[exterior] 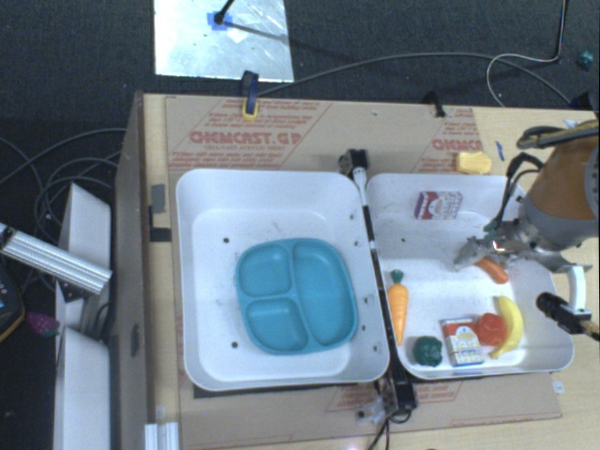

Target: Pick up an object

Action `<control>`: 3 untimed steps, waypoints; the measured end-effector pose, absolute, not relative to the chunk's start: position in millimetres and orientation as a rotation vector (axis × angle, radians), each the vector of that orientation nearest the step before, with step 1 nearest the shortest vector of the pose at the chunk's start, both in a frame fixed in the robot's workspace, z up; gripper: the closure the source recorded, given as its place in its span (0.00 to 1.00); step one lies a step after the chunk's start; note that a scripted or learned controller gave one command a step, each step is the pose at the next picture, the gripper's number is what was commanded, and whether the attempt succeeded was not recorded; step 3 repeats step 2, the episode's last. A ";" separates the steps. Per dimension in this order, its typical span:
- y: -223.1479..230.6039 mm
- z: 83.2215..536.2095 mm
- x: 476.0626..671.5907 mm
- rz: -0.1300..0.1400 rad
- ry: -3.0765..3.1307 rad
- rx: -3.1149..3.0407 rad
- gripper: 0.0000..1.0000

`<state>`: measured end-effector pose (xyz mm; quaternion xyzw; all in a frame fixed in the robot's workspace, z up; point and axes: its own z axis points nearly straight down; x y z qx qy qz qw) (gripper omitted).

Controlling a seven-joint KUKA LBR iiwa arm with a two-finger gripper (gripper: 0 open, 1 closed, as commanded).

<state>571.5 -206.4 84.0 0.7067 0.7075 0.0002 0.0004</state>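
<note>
My gripper (484, 249) hangs low over the right bin (419, 251), near its right middle, below the grey and orange arm (565, 190). A small orange-red piece (492, 270) lies right under it and touches its lower edge; whether it is held is not clear. Further toward the front lie a banana (511, 324), a red tomato (488, 327), a red and white box (458, 342), a green broccoli piece (428, 350) and a carrot (398, 309). A small red and white carton (438, 204) lies at the back of the bin.
The left bin (202, 200) holds a blue divided plate (296, 294). A yellow block (473, 163) sits on the cardboard behind the right bin. A black clamp (357, 163) stands where the bins meet. Cables run along the back.
</note>
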 end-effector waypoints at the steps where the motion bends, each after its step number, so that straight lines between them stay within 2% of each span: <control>1: -206.6 95.0 572.6 0.002 2.223 2.216 1.00; 2: -69.8 185.7 584.0 0.008 2.227 2.213 1.00; 3: -69.8 185.7 584.0 0.008 2.227 2.213 1.00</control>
